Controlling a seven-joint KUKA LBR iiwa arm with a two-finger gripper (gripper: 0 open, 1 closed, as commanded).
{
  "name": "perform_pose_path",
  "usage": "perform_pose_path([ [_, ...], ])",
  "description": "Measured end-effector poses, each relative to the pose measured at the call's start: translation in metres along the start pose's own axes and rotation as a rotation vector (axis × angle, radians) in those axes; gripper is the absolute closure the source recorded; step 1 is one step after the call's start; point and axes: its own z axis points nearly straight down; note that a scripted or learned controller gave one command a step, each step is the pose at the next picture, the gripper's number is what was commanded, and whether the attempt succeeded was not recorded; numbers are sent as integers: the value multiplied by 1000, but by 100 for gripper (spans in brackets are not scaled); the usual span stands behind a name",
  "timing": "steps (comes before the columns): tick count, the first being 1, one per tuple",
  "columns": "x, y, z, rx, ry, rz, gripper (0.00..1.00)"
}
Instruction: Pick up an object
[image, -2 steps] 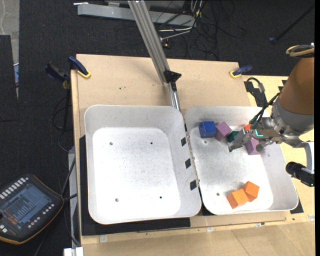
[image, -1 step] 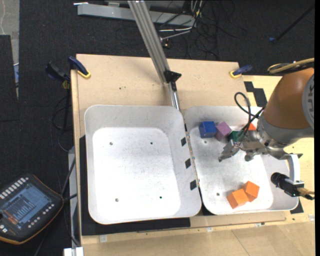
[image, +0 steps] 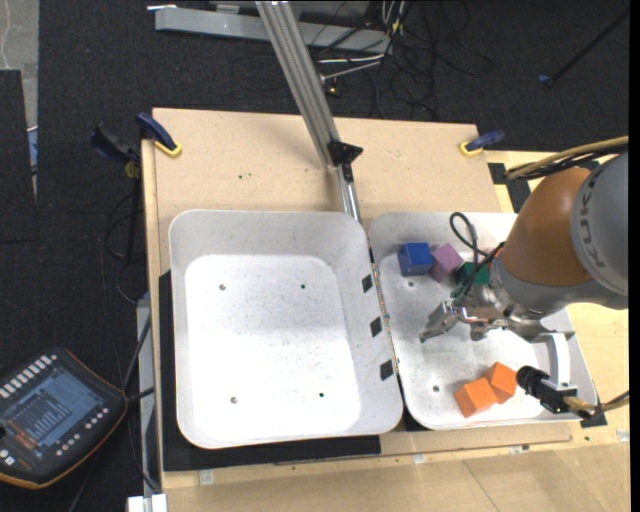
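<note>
My gripper hangs over the middle of the right bin, its metal fingers pointing left with a small gap and nothing seen between them. A blue block and a purple block lie side by side at the bin's far end, up and left of the gripper. Two orange blocks sit together near the bin's front right, below the wrist. A green piece shows beside the arm, partly hidden by it.
The left bin stands beside the right one on the tan bench. A metal pole slants down from the top to the bins' shared edge. Clamps sit at the bench's far corners. A teach pendant lies at the lower left.
</note>
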Motion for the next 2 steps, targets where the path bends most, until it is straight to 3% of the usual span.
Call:
perform_pose_path([
  [1, 0, 0, 27, -5, -1, 0, 0],
  [2, 0, 1, 16, -8, -1, 0, 100],
])
